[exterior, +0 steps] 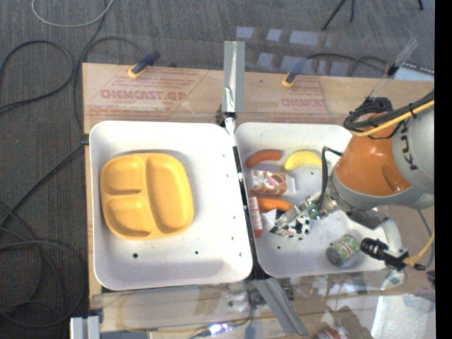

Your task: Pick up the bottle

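Gripper [291,221] hung low in right bin [318,260], centre-right of frame; finger state couldn't be told; bottle [254,215] lay along bin's left wall; crowded toy carrot [274,204] risked a mis-grab.

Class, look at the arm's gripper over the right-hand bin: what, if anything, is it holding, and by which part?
It cannot be told. The gripper sits low in the right-hand white bin beside the orange carrot-shaped toy; nothing shows clearly between its fingers.
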`<state>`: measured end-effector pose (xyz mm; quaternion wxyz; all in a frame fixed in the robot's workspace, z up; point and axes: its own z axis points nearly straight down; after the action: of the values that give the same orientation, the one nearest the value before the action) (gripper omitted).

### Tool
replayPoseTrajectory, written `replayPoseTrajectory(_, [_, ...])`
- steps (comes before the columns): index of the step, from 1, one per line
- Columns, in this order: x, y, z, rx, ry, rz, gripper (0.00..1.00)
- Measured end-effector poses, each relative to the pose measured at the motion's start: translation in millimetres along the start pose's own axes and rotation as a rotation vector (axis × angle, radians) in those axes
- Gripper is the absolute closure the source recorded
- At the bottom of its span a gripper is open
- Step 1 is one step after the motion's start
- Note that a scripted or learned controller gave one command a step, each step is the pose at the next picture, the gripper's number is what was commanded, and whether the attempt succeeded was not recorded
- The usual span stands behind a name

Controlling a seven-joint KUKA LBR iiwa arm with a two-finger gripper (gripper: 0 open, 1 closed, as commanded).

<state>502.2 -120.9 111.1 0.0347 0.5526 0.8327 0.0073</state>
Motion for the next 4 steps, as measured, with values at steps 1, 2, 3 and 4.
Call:
replayPoseTrajectory(1, [-12,42,-29,0.057,0.049,0.051,0.0])
replayPoseTrajectory(2, [-51,-31,-89,0.054,0.053,-0.06,0.0])
replayPoseTrajectory(3, [-84,-51,-61,0.054,0.053,-0.059,0.0])
replayPoseTrajectory(4, [-87,-46,-82,0.047,0.057,-0.253,0.0])
